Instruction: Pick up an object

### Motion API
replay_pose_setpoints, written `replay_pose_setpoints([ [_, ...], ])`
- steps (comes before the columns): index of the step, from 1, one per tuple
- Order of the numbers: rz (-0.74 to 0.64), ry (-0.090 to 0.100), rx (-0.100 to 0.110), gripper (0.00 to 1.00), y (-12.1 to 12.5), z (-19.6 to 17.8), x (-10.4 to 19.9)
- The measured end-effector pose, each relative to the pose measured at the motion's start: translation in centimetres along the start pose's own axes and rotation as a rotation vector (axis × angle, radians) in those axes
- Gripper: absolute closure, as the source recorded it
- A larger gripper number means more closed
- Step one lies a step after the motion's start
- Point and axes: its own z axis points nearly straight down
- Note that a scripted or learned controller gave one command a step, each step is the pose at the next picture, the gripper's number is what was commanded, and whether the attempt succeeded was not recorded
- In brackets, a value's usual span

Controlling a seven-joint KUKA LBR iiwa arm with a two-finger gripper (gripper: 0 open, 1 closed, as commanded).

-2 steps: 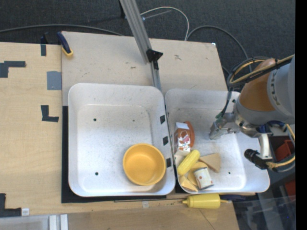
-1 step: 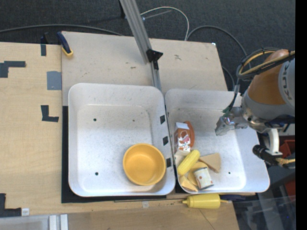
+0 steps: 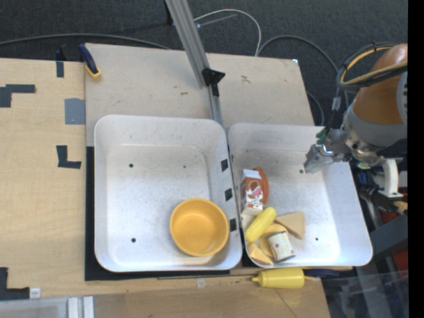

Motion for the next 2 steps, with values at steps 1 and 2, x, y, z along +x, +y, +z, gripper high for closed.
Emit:
replay_pose_setpoints([
  [1,0.001,0.001,0.003,1.0,0.1,-2.3,0.1],
  [2,-0.003,0.003,0.007,1.0,-1.3,-1.3,5.6],
])
